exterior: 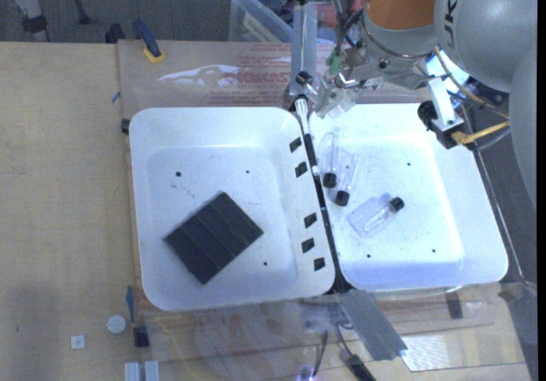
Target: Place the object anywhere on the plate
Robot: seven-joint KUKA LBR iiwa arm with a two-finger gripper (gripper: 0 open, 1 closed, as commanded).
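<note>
In the camera view we see a dark square plate [213, 236] lying bare in the left bin [162, 136]. Right of the plate, in the right bin [444, 200], lie three small clear vials [373, 214], untouched. The hand [328, 98] hovers above them; we cannot tell its grip. Nothing is placed yet.
</note>
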